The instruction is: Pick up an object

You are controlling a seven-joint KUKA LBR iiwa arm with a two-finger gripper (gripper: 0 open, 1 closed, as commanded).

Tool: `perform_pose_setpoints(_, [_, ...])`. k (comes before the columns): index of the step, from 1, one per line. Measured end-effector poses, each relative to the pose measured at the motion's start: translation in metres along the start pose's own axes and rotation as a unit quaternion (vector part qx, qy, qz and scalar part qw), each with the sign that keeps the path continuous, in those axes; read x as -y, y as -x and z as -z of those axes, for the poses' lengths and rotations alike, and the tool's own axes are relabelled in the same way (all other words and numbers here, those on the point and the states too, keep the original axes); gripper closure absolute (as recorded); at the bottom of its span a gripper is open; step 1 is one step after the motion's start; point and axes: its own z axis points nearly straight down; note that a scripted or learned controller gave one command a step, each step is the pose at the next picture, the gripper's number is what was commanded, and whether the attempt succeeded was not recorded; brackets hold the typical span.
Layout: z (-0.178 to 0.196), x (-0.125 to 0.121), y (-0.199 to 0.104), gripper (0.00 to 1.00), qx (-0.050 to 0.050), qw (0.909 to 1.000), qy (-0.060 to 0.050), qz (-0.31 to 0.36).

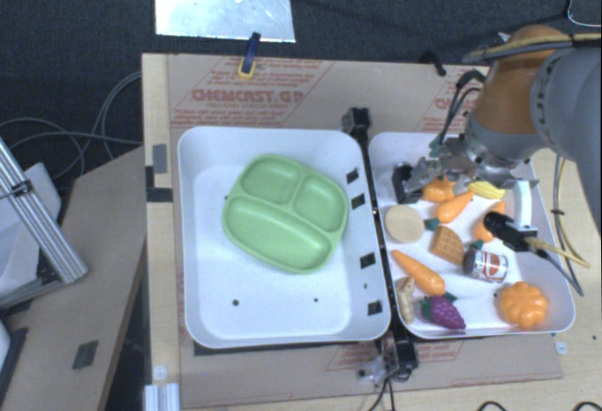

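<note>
A purple grape bunch [445, 311] lies at the right bin's [564, 310] near edge, beside a small pumpkin [522, 302] and a can [486, 262]. Farther back, the gripper [420, 176] hangs low over the bin's far left corner; whether its jaws are wide or narrow cannot be told. An orange toy [438, 190] sits just beside it, touching a carrot-like piece [455, 207]. The left bin [202, 306] holds a green divided plate [285, 212].
</note>
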Motion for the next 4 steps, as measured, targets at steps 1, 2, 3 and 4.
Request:
perform_pose_setpoints(1, [-0.05, 0.0, -0.001, 0.0, 0.0, 1.0, 0.0, 0.0])
perform_pose_setpoints(2, [-0.036, -0.002, 0.0, 1.0, 0.0, 1.0, 0.003, 0.0])
perform_pose_setpoints(3, [0.022, -0.005, 0.01, 1.0, 0.001, 1.0, 0.005, 0.0])
perform_pose_setpoints(4, [0.087, -0.005, 0.011, 1.0, 0.001, 1.0, 0.005, 0.002])
